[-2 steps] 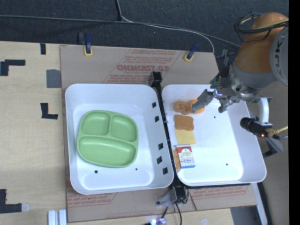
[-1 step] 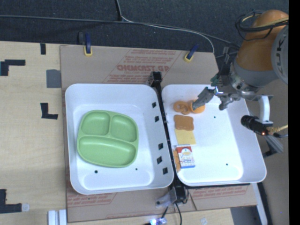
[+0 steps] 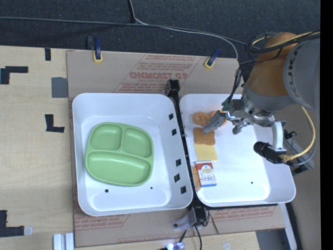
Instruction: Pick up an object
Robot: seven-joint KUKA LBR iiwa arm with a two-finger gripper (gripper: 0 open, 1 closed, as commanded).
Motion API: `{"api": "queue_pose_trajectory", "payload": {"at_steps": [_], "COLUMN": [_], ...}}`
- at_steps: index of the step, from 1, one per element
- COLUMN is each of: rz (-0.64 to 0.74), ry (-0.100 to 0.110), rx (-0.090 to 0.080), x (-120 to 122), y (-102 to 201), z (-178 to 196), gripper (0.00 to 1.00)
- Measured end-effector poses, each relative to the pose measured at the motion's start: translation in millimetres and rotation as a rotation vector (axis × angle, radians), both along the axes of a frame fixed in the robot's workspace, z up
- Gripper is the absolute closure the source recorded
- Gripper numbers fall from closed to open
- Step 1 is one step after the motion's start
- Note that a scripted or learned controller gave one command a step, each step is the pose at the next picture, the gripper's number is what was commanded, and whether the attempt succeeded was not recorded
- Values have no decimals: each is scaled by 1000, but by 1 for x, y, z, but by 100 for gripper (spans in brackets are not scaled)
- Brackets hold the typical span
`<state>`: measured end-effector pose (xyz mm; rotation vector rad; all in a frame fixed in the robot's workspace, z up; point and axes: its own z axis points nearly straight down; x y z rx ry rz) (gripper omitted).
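Wooden bench [image 3: 31, 139] under cardboard, with two white bins. Left bin [image 3: 83, 191]: green divided plate [image 3: 119, 153]. Right bin [image 3: 270, 189]: along its left wall, brown round piece [image 3: 200, 119], brown square [image 3: 204, 136], yellow slice [image 3: 205, 151], small carton [image 3: 206, 174]. Claw [image 3: 213, 122] spread open over the brown pieces, gripping nothing.

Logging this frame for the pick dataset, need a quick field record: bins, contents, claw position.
left bin: holds a green divided plate
right bin: items lined along its left wall
items, far to near: round orange piece, brown square piece, yellow square, small red and white packet
claw: low over the far end of the row, beside the round orange piece
grasp: cannot tell
arm: enters from the right
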<state>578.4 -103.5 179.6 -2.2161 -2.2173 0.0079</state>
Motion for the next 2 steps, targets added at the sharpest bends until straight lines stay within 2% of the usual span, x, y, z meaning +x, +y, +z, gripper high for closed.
{"api": "queue_pose_trajectory", "payload": {"at_steps": [2], "rz": [1], "ry": [-8], "rx": [-3], "x": [-2], "y": [-6], "z": [-97], "gripper": [0]}}
